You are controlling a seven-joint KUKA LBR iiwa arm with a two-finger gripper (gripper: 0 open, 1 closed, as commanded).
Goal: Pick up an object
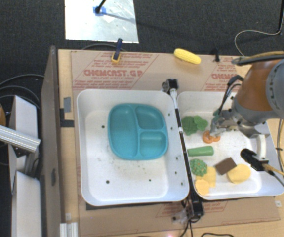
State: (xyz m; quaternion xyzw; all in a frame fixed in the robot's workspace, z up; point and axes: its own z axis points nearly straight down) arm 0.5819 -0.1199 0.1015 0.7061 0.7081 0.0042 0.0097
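The hand [216, 127] sits low in the right bin [267, 189], just above the orange ring [211, 138]; its finger state cannot be determined. The ring appears light, rigid and smooth: grip across its rim.

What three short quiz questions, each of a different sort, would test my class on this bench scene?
1. True or false: the teal tray lies in the left bin.
2. Which thing lies outside both bins? A. banana B. brown block C. green stick
3. Fill in: the tool is over the ____ bin.

Key: 1 true; 2 A; 3 right.
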